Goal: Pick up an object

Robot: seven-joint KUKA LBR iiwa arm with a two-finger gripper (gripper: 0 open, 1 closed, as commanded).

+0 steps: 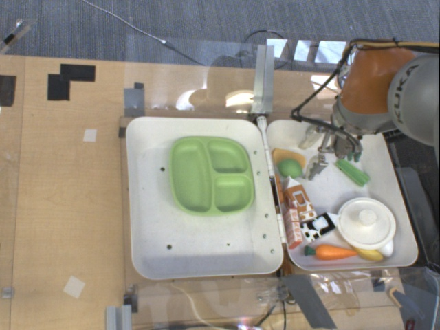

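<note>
My gripper hangs over the back part of the right bin, its fingers apart with only white bin floor between them. Just left of it a round green fruit rests against a yellow-orange piece. A green oblong vegetable lies just to its right. Nearer the front sit an orange-and-white carton, a black-and-white patterned item, a white lidded pot, a carrot and a yellow banana.
The left bin holds a green divided plate. A metal divider rail runs between the two bins, with an upright post at its back end. The arm's orange band sits above the right bin's back edge.
</note>
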